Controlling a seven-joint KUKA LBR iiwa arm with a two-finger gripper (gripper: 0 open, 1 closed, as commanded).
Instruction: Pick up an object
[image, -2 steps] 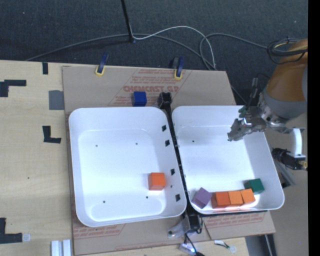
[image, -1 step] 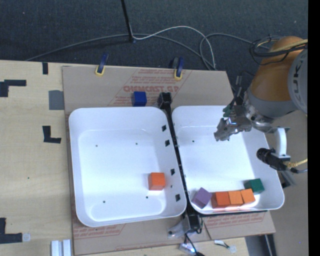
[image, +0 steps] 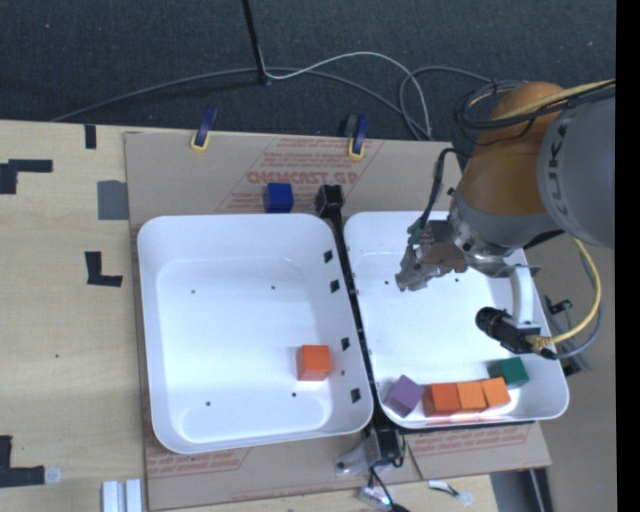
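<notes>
My gripper (image: 415, 272) hangs over the upper middle of the right bin (image: 385, 232), with nothing seen between its fingers. Along that bin's front wall lie a purple block (image: 403, 395), two orange blocks (image: 440, 399) (image: 470, 396), a light orange block (image: 495, 392) and a green block (image: 513, 371). An orange cube (image: 314, 362) sits in the left bin (image: 170, 250), toward its front right. The blocks in the right bin are well in front of the gripper.
A blue cube (image: 279, 196) rests on the cardboard behind the left bin. A black clip divider (image: 345, 290) runs between the bins. Cables trail over the dark floor at the back, and a black cable fitting (image: 500, 328) hangs off the arm.
</notes>
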